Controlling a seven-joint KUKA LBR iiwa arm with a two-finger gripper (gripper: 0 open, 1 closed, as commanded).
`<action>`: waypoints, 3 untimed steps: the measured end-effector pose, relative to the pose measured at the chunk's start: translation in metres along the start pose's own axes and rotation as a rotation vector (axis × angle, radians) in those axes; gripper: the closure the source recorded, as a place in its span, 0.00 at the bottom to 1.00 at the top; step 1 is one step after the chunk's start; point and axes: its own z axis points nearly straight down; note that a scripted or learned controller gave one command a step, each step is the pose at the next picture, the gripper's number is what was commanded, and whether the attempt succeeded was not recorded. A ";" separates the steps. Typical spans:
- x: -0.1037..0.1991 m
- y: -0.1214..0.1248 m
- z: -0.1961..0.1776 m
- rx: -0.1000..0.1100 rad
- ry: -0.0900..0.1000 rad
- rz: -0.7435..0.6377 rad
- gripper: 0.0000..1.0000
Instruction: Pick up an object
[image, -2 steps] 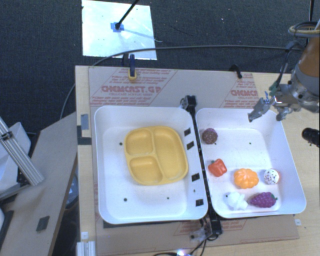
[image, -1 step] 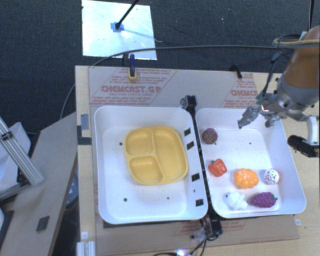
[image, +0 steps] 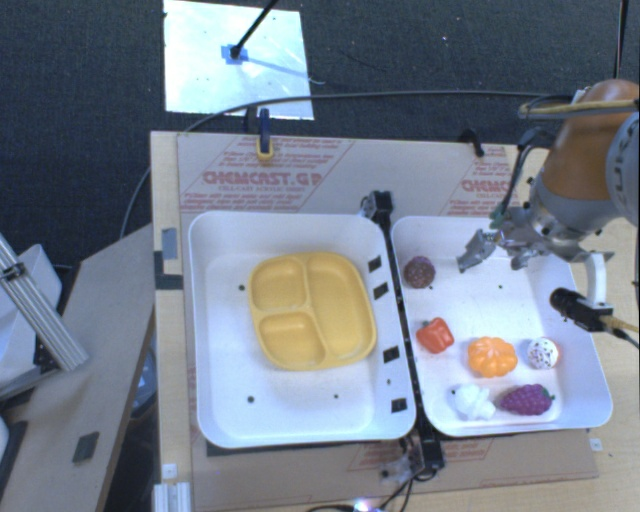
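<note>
Two white bins are sitting side by side. The left bin (image: 215, 300) is holding one yellow divided tray (image: 312, 308) with three compartments, lying flat near the middle.

Landmark: orange pumpkin (image: 492, 356) in the right bin (image: 590, 385). Six small objects are lying in this bin:
- one red pepper (image: 435, 336), just left of the pumpkin
- one dark reddish ball (image: 419, 271), up and left of it; surface detail too small to make out
- one white lumpy item (image: 471, 401), below and slightly left; shape unclear
- one purple grape bunch (image: 527, 400), below and right
- one white speckled ball (image: 542, 352), just right

The arm (image: 590, 160) is reaching in from the right, cut off by the picture edge. The gripper (image: 500, 248) is hanging above the pumpkin, over the bin's far part, fingers spread apart, gripping nothing.
</note>
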 end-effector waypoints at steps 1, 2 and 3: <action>-0.009 0.002 0.048 0.001 -0.001 0.005 0.00; -0.009 0.003 0.034 -0.005 -0.002 0.005 1.00; -0.004 0.012 -0.014 -0.007 -0.001 0.001 1.00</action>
